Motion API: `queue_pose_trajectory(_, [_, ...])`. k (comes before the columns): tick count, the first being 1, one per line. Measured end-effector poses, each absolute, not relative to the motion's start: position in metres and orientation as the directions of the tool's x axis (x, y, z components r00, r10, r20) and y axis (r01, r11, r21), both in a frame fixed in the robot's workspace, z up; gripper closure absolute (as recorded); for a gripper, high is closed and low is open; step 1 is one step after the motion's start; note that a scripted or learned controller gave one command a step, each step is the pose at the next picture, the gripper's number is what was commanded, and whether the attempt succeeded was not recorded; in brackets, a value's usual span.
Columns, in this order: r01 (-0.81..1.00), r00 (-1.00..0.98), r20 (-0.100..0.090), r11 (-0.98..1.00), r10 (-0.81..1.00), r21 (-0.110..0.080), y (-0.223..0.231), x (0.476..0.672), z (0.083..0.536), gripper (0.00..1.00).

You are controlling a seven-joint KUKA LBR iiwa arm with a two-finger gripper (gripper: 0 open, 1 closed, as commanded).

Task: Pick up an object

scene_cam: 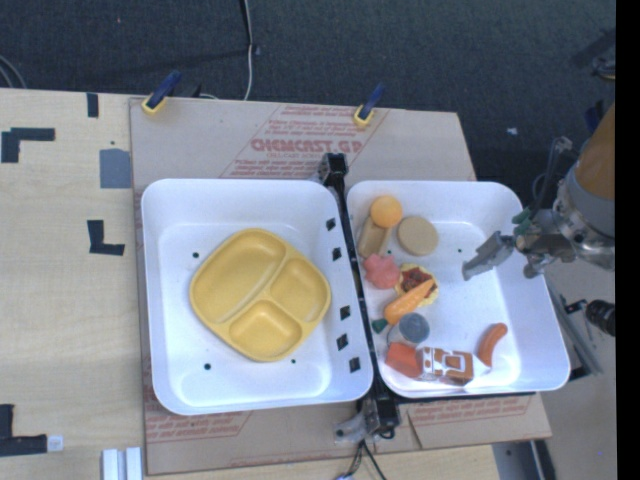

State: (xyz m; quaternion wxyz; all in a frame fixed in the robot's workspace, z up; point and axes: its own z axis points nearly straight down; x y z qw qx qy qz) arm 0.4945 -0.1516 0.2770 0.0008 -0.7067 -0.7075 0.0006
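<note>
My gripper (510, 259) hangs over the right side of the right bin (540, 313), open, with nothing between its fingers. One grey finger (484, 257) points left toward the pile of toy food. That pile lies along the bin's left side: an orange ball (386, 211), a tan cylinder (372, 237), a round tan disc (417, 236), a pink piece (380, 270), a hot dog (412, 294) and a grey-blue round piece (414, 327). Near the front edge lie a red piece (402, 358), a white and brown package (446, 365) and a curved sausage (491, 343).
The left bin (170, 368) holds a yellow divided tray (260, 293). A black divider (345, 268) runs between the two bins. Bare white floor of the right bin lies under the gripper. The arm's wrist (600, 208) stands past the bin's right rim.
</note>
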Motion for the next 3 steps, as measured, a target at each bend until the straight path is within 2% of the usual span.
queue_pose_trajectory(1, [1.000, -0.005, 0.005, 0.005, 1.000, -0.014, -0.092, 0.481, 0.177, 0.00])
queue_pose_trajectory(2, [1.000, 0.000, -0.001, 0.000, 1.000, 0.002, -0.106, 0.517, 0.081, 0.00])
queue_pose_trajectory(3, [1.000, -0.002, 0.000, 0.002, 1.000, 0.000, -0.101, 0.554, 0.085, 0.00])
